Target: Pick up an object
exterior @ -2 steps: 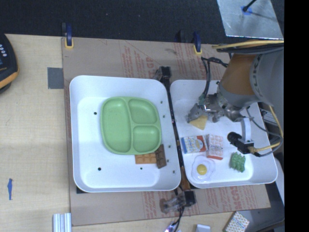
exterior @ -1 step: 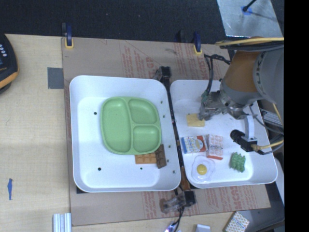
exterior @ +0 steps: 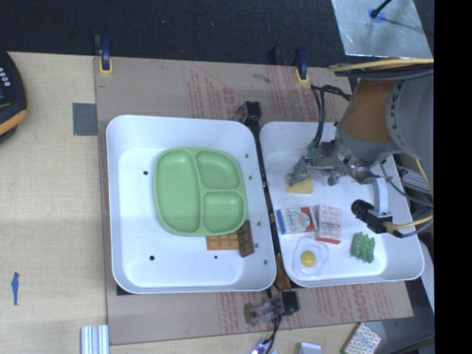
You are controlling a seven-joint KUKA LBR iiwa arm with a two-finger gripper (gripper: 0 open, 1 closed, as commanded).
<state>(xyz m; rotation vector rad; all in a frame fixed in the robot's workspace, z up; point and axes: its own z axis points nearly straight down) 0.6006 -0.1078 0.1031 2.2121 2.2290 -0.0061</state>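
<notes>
Where you look first: two shallow white bins side by side on a brown cardboard sheet (exterior: 184, 87), the left bin (exterior: 118, 198) larger, the right bin (exterior: 402, 268) under the arm.
Count, left bin: three things. You have one green plate (exterior: 199, 190), one orange block (exterior: 221, 243) and one dark brown piece (exterior: 245, 238).
Count, right bin: five loose things. You have one yellow wedge (exterior: 300, 186), two small printed packets, one toy fried egg (exterior: 308, 257) and one green knobbly piece (exterior: 363, 247).
Count, bench edge: two clamps with blue handles, one (exterior: 105, 54) at the sheet's far left corner, one (exterior: 300, 65) further right.
Plate: smooth matte plastic, rounded square, three compartments, lying flat.
Orange block: flat, rectangular, touching the plate's near edge; the brown piece lies just beside it.
Packets: flat and glossy. You see the left packet (exterior: 295, 219) in white, blue and red, and the right packet (exterior: 329, 222) in white and red, just beside each other.
Egg: round white disc with a yellow centre, at the near rim.
Yellow wedge: pale, soft-edged, lying flat in the far left part of the right bin.
Arm (exterior: 383, 124): grey with an orange band, reaching in from the right.
Gripper (exterior: 304, 169): low over the right bin, right at the wedge's far edge. You cannot tell from this angle whether it is open or closed, nor whether it touches the wedge.
</notes>
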